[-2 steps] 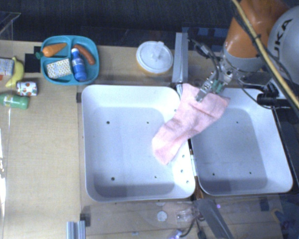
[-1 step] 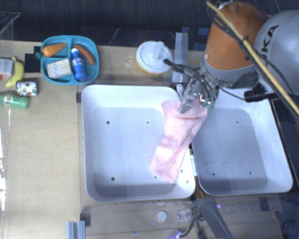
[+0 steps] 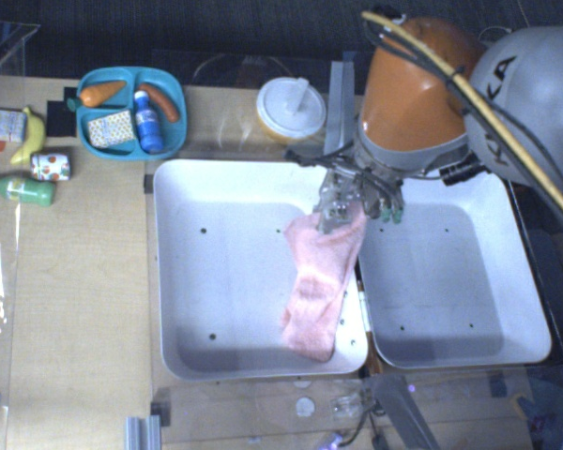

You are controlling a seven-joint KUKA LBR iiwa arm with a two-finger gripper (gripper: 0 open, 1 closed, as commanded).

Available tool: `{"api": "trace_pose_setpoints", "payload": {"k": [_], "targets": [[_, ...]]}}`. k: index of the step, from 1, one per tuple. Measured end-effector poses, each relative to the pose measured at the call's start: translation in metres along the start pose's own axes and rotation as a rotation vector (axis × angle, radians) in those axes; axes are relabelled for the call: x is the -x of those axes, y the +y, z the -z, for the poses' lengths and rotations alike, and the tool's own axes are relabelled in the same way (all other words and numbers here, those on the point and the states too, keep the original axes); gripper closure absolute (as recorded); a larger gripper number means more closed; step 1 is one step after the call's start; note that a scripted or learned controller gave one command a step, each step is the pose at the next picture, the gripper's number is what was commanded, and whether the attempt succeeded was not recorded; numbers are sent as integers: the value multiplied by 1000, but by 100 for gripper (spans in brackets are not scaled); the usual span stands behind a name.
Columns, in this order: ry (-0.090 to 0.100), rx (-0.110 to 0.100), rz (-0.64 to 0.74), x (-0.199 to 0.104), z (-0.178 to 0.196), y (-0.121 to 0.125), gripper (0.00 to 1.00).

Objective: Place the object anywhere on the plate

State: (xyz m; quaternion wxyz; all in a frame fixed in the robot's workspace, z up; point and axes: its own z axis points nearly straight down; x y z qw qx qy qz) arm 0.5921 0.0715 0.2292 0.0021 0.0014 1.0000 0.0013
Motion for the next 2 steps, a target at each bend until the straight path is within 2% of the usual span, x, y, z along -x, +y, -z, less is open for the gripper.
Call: {"api": "trace_pose_setpoints", "payload": {"k": [1,2], "targets": [[1,0,3,-19,-4,48,100],[0,0,3,-19,-4,48,0]]}}
